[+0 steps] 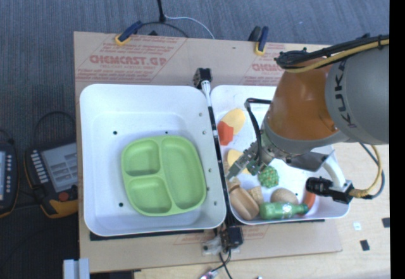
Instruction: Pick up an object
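now gripper sits low in the right bin, beside the green ball, likely lined up for a grab; cannot tell the fingers' state.

right bin: mostly hidden under arm | arm: cut off at right edge | hand: fingers too small to tell

The right bin holds toy foods: a yellow piece and an orange piece near its far left, a green knobbly ball mid-bin, and bread rolls beside a green bottle lying along the near wall.
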### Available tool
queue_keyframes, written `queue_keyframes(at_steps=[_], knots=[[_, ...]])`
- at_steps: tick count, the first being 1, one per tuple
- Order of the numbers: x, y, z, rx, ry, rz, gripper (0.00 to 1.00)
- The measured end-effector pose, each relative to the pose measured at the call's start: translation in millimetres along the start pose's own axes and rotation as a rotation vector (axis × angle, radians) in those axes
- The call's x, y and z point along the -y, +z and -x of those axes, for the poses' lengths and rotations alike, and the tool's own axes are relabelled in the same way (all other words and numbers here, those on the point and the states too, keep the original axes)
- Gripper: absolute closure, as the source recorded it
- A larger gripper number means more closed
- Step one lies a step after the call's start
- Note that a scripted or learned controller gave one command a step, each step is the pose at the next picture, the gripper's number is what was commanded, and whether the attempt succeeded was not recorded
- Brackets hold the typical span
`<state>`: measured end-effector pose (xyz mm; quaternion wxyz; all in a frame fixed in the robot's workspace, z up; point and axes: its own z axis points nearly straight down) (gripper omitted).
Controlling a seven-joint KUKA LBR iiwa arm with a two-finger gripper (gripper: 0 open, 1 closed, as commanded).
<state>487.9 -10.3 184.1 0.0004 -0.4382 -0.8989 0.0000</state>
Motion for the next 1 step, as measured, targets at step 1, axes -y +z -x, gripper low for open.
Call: queue_keyframes(at_steps=[1], knots=[[17.7, -0.1, 28.7, 0.001, -0.26, 0.0, 1.0]])
